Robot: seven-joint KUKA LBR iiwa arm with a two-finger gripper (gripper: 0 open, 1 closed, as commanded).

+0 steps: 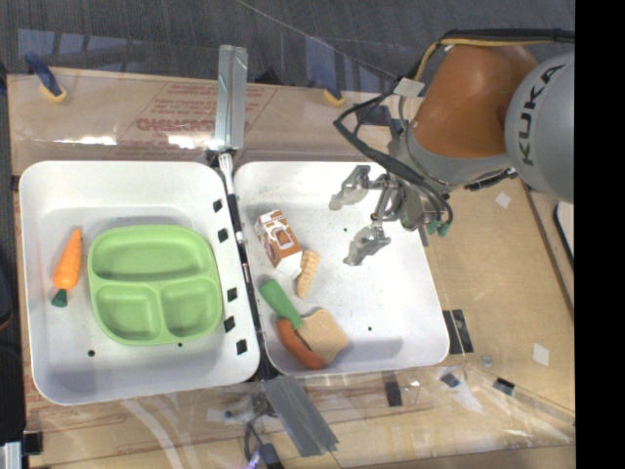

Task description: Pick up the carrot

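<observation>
Two shallow white bins sat side by side on the tan surface (508, 291), the left bin (39, 360) and the right bin (430, 311) meeting at a black-clipped seam down the middle. Dark carpet ran along the top of the view beyond the bench.

In the left bin, a green divided plate (151, 283) lay flat near the centre. The carrot (66, 266) lay just beside the plate's left edge, apart from it, roughly upright in the view, its orange body pointing up and its dark green stem end at the bottom.

The right bin held a small brown and white carton (277, 238) near its left wall, a pale ridged piece (308, 273) just below it, and, at the lower left, a green piece (280, 301), a reddish sausage-like piece (298, 347) and a tan slice of bread (325, 333) clustered together, the bread lying over the sausage.

The arm (488, 96) reached in from the right, its orange band above the wrist. The gripper (357, 218) hung over the upper middle of the right bin with its two grey fingers (349, 188) spread apart and nothing between them. It was well apart from the carrot, which lay in the other bin.
</observation>
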